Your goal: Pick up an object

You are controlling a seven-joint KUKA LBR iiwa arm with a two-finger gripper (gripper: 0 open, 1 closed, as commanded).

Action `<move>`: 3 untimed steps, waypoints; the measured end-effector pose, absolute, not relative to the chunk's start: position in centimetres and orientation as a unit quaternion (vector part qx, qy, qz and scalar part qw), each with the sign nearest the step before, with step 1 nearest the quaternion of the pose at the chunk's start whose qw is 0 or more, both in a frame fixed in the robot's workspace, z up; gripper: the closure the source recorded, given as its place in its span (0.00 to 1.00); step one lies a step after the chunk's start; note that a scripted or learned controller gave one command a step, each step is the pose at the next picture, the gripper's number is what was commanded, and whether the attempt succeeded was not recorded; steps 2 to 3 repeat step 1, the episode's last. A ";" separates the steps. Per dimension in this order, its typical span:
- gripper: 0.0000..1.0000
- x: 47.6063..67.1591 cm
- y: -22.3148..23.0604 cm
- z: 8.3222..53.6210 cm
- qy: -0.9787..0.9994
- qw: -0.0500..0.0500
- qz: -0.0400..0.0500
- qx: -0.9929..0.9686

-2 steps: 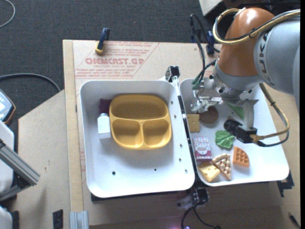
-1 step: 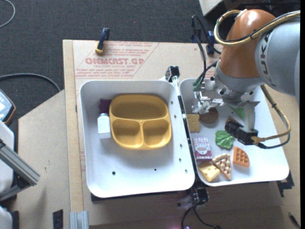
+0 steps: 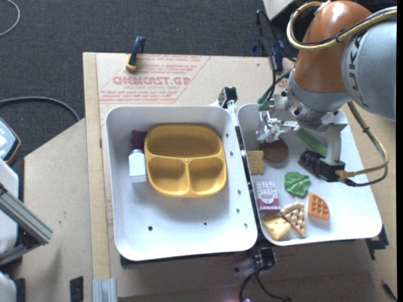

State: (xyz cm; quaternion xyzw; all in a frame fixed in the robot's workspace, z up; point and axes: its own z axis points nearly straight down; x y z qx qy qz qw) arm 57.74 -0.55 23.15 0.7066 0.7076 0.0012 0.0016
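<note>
A: In the camera view, what lay under the tool [image 3: 272, 131]?

B: A round, flat brown cookie [image 3: 275, 151] sat in the right bin [image 3: 368, 216], beside a tan cracker [image 3: 255, 162]. Being round, it showed no long axis.

A: And the tool?

B: It hung just above the cookie; whether open or closed could not be told, and nothing showed between its parts.

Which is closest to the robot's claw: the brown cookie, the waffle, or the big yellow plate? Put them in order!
From the gripper, in the camera view:
1. Brown cookie, just below the gripper in the right bin.
2. Waffle, further down, near the right bin's lower right.
3. Yellow plate, over in the left bin; farthest, judged from its middle.
</note>
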 end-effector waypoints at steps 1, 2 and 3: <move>1.00 57.7 -0.4 22.7 0.707 0.000 -0.001 0.707; 1.00 57.7 -0.4 22.7 0.707 0.000 -0.001 0.707; 1.00 57.7 -0.4 22.7 0.707 0.000 -0.001 0.707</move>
